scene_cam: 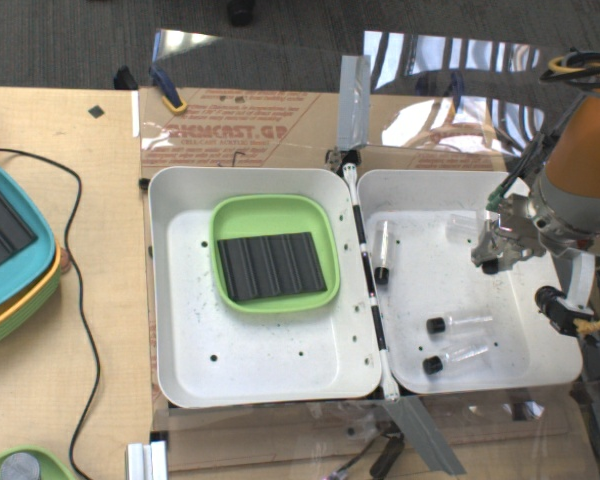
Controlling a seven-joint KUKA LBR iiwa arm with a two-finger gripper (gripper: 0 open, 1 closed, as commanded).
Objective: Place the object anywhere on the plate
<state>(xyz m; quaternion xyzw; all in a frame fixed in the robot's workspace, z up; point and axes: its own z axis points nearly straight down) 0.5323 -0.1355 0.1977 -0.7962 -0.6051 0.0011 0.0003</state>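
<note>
Wooden worktop [60, 388] carries two white bins side by side, the far one from the tool [488, 253] bearing a green plate [275, 218] with a dark ribbed mat, set out to receive an object. Hanging over the near bin [540, 373], the tool sits above clear vials with black caps [458, 324], likely the objects to move, lying just below it. Whether it is apart or together cannot be told.

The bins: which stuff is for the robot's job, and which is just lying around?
For the job:
plate
vials
gripper

Just lying around:
ribbed mat
teal tray
black cable
</note>
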